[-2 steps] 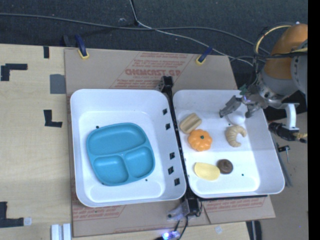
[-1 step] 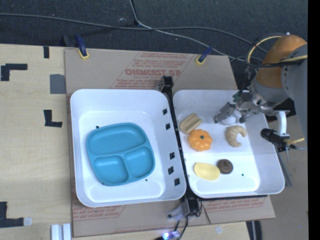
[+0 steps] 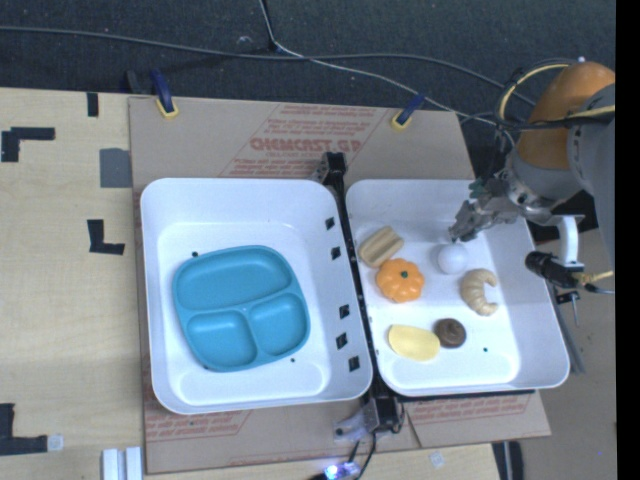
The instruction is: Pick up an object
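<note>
The right bin (image 3: 420,200) holds several small food toys: a tan bread roll (image 3: 380,245), an orange pumpkin (image 3: 400,280), a white ball (image 3: 453,259), a croissant (image 3: 480,291), a yellow lemon-like piece (image 3: 413,342) and a brown chocolate doughnut (image 3: 450,332). My gripper (image 3: 468,226) hangs over the bin's upper right part, just above and right of the white ball. Nothing shows between its fingertips. The arm comes in from the right, its orange band (image 3: 565,108) at the top right.
The left bin (image 3: 165,203) holds a blue divided plate (image 3: 240,305). A black divider with clips (image 3: 345,268) runs between the bins. Cables cross the dark floor behind the bench. Blue clamps (image 3: 163,96) pin the cardboard sheet under the bins.
</note>
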